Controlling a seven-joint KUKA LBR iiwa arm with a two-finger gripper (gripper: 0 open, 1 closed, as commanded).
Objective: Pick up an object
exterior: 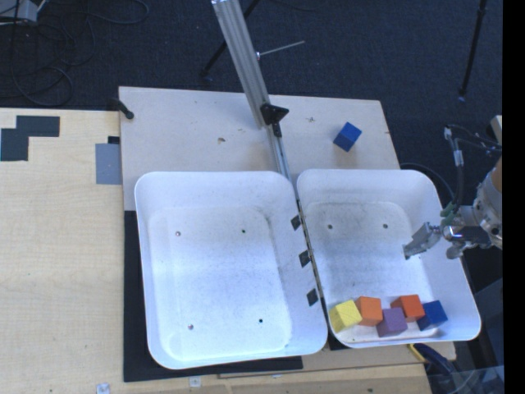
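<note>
The grey metal end effector [420, 243] hovers above the right shallow white plastic bin [369, 189]; its state cannot be told. Yellow [345, 313], orange [370, 309], purple [392, 321], red-orange [408, 306] and blue [432, 313] cubes cluster at that bin's near edge, well apart from it.

The scene is evenly and brightly lit from above. Mild glare is seen on the white bins [217, 273] left of the gripper [420, 243]; their surfaces are nearly washed out. Only soft, short shadows are cast. The floor beyond is rendered dark. Slight softness is noted throughout, and the gripper is somewhat blurred.
</note>
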